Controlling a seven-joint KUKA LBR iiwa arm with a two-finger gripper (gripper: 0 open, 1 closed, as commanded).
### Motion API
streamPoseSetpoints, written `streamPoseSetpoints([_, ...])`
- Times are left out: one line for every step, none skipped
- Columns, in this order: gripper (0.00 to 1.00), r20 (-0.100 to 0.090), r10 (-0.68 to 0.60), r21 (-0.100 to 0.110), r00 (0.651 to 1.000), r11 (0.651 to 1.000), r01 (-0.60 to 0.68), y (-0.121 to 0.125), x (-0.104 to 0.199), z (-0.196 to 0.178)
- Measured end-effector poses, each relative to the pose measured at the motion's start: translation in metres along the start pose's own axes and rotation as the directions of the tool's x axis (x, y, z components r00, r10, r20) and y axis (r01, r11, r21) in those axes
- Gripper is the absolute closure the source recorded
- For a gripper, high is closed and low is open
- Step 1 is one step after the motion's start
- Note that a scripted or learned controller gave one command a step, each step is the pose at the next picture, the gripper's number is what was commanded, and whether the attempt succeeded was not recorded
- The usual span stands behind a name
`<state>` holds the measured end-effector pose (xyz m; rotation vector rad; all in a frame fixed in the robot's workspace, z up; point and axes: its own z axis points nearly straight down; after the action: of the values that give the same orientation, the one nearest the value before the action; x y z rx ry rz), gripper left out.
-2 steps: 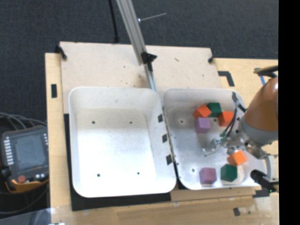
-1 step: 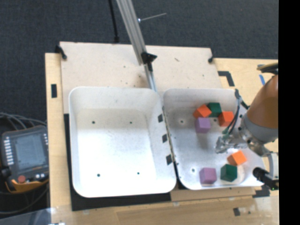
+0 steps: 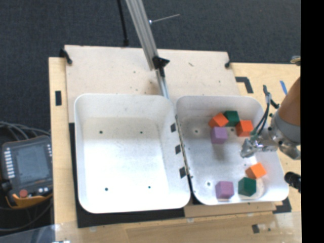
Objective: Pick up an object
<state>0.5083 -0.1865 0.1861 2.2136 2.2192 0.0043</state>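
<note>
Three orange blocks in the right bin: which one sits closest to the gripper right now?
The lone orange block just below the gripper, above the green block. The other two orange blocks sit higher, in the cluster at the bin's far end.

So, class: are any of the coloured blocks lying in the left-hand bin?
No: the left bin shows bare white floor, and every block, such as the purple block and green block, lies in the right bin.

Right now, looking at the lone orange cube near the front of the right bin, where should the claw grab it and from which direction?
Take the orange cube from straight above, across two opposite flat sides. It sits turned at an angle, so the claw probably needs rotating to match. The green cube sits close in front, so avoid closing along that line.
</note>
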Motion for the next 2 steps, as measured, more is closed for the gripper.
streamPoseSetpoints([1.0,0.0,-0.001,0.0,1.0,1.0,0.001,0.011,0.003,-0.052])
streamPoseSetpoints([1.0,-0.001,-0.002,0.002,1.0,1.0,0.002,0.013,0.002,-0.081])
